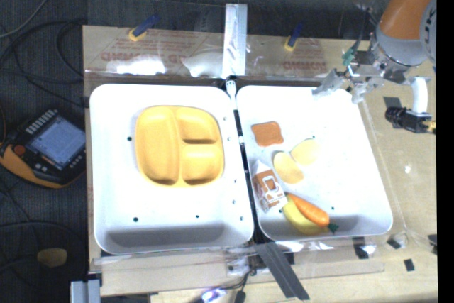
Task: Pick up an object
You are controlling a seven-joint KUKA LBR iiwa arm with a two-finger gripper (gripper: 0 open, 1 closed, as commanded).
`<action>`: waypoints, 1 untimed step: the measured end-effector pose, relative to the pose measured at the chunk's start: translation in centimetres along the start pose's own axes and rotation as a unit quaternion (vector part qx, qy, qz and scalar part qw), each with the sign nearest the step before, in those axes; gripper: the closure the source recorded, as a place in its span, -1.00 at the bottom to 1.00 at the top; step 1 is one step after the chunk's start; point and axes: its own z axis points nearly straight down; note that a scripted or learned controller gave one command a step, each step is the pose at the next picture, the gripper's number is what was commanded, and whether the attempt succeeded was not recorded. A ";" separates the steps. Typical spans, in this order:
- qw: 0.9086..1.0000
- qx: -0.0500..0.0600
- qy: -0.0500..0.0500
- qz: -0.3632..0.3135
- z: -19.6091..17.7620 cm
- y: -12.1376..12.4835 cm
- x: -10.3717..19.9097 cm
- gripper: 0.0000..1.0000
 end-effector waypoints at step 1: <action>0.999 0.001 0.000 0.036 12.5 -5.1 2.2 -1.00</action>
